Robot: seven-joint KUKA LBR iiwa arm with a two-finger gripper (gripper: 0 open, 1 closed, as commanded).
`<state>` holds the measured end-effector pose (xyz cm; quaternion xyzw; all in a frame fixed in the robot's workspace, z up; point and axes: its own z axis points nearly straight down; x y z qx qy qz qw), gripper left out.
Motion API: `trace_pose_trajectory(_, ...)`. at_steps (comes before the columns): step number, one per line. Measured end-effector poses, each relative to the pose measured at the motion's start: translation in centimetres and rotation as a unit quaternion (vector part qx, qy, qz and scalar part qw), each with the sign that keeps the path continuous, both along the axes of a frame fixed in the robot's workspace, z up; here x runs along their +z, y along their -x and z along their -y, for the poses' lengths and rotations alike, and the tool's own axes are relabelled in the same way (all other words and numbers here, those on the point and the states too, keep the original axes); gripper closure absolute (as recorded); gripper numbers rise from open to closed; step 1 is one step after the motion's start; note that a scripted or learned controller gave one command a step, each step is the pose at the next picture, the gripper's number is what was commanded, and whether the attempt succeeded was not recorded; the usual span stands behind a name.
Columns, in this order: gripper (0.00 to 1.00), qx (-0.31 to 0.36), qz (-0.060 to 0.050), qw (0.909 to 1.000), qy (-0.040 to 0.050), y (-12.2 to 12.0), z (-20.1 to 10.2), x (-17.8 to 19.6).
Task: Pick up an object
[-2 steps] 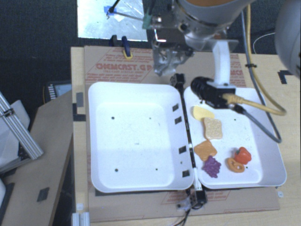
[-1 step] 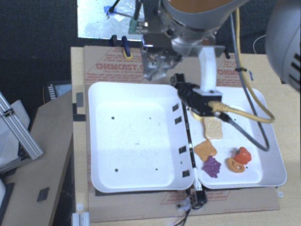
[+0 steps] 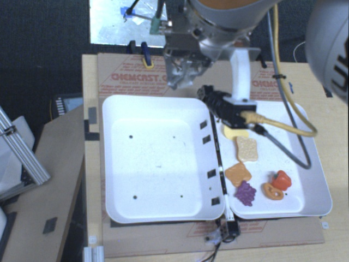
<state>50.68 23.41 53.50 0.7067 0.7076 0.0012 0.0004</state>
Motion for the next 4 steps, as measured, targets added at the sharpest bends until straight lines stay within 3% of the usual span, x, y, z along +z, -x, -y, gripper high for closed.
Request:
trace_pose_trajectory(1, 1.00, -0.001, 0.001, 1.0000, 0.0001, -4.0, 0.0, 0.0)
trace_pose_trajectory(3, 1.00, 0.002, 0.002, 1.0000, -0.0012, -3.9, 0.0, 2.3)
trace_pose_trajectory(4, 1.00, -0.003, -0.002, 1.0000, 0.0009, 0.5, 7.4, -0.1)
